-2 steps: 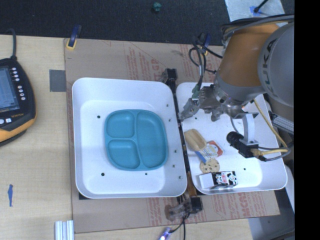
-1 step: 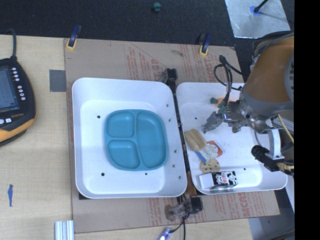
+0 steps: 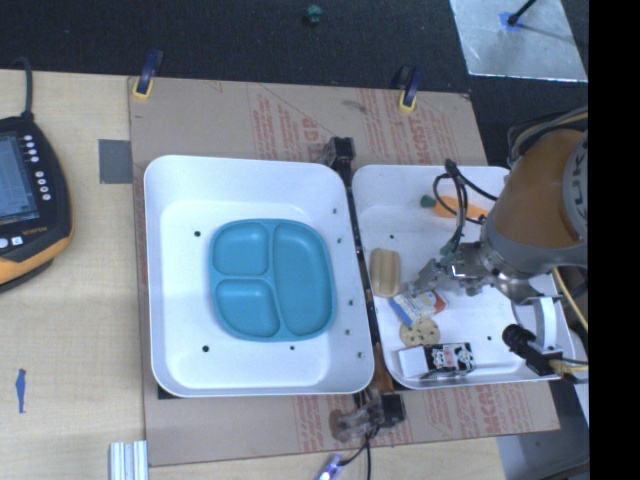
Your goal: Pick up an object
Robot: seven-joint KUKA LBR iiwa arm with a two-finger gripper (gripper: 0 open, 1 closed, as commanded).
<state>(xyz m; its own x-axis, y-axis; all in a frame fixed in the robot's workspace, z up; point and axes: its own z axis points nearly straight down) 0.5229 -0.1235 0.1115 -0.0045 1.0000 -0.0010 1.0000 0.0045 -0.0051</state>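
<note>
In the right bin point(image 3: 400, 193) I've got a tan block point(image 3: 385, 270) near the left wall, a blue-and-white wrapper point(image 3: 412, 306) and a black-and-white box point(image 3: 447, 358). Gripper point(image 3: 437, 276) sits low beside the wrapper; can't tell its opening. Two bins on cardboard point(image 3: 250, 118); left bin point(image 3: 180, 188) holds one blue tray point(image 3: 271, 278).

camera view: single fixed camera above the bench, looking down at a slant | frames both white bins, left bin point(image 3: 160, 268) and right bin point(image 3: 395, 183), side by side on cardboard sheet point(image 3: 250, 118) | moderate distance, dark floor point(image 3: 250, 18) along the top | arm point(image 3: 535, 208) enters from the right
</note>
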